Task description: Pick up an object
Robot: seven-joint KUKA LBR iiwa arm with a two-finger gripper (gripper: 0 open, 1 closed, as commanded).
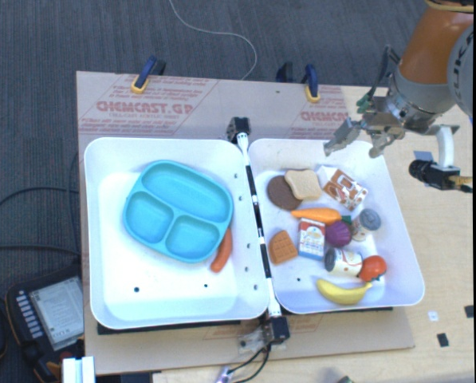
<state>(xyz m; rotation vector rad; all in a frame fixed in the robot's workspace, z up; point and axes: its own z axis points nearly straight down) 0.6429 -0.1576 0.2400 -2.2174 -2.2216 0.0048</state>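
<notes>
Jaws [357, 140] spread open, empty, above right bin's [409, 250] back edge

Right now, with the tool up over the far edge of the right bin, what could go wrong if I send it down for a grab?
1. The tool hangs above the right bin's far rim, so a straight descent may hit the rim.
2. The toys are crowded: bread slice, brown disc and carrot touch, so a grab might catch two or slip.

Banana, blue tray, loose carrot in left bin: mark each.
Banana [343, 292], camera view, middle of its curve.
Blue tray [178, 211], camera view, the ridge where its compartments meet.
Loose carrot [222, 251], camera view, mid-body.
</notes>
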